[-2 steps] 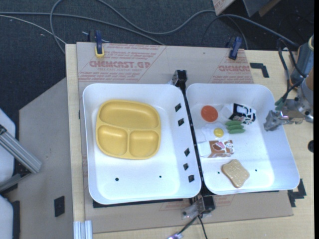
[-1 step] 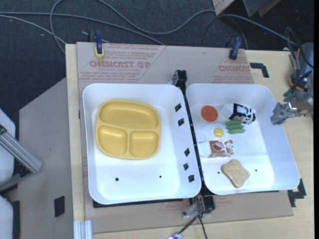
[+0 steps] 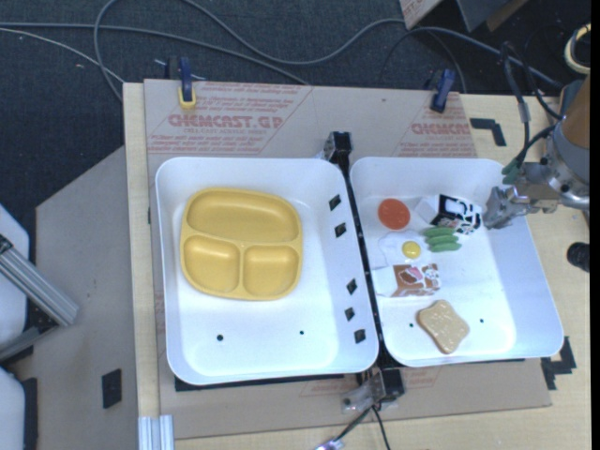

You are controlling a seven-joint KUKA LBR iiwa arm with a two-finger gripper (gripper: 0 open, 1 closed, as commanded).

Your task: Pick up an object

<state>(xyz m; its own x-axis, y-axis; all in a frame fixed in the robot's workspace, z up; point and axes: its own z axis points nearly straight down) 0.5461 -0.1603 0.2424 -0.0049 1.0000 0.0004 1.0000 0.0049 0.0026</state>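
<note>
Arm [image 3: 562, 172] over right bin's [image 3: 525, 307] far-right rim, perhaps above black-and-white toy [image 3: 457, 213].

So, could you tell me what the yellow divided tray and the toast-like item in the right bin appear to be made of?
The yellow divided tray looks like moulded plastic with a smooth, slightly glossy finish: uniform colour, rounded compartment walls, soft highlights. The toast-like item looks like a toy bread slice, probably plastic or foam, with a matte tan surface and a darker crust edge; the view is too coarse to say which.
</note>
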